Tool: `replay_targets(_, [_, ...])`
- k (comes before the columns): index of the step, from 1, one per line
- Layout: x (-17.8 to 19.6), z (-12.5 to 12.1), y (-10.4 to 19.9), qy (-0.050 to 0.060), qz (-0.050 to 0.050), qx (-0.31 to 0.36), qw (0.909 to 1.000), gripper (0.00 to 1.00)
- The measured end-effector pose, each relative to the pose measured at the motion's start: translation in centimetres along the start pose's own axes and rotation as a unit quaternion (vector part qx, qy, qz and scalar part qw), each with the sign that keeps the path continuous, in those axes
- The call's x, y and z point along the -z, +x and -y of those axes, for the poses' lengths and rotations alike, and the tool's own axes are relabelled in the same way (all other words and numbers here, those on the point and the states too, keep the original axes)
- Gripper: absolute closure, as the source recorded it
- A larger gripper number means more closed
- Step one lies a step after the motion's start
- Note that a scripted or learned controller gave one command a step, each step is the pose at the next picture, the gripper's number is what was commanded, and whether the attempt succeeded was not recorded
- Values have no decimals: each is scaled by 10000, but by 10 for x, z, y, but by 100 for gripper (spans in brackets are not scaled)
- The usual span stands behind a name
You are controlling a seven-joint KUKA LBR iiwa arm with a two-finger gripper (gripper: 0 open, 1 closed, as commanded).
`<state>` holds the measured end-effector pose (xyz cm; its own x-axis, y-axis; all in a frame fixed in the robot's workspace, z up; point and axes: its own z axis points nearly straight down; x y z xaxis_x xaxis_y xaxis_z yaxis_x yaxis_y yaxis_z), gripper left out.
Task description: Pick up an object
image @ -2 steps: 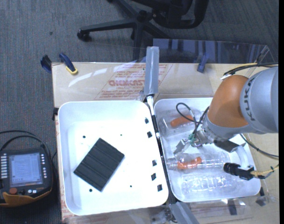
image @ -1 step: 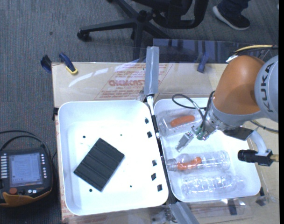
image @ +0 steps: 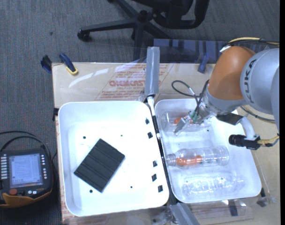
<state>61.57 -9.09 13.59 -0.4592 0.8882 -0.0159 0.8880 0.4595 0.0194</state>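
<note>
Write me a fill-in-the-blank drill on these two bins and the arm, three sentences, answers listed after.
1. The black ribbed pad lies in the ____ bin of the camera view.
2. The right bin holds clear plastic ____, among them one with an orange patch and one nearer the camera.
3. The gripper hangs over the ____ end of the right bin.

Missing words: left; bottles; far

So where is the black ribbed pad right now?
The black ribbed pad lies flat in the left bin, toward its lower half, apart from the bottles in the right bin.
</note>
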Motion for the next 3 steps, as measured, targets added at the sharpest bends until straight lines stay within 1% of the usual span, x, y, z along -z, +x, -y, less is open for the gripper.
replay_targets(1, [95,52,40,105,-87,-125,9998,0])
replay_targets(2, [-2,0,-34,24,-28,-355,9994,0])
replay_targets(3, [15,15,-69,77,-83,1041,9945,0])
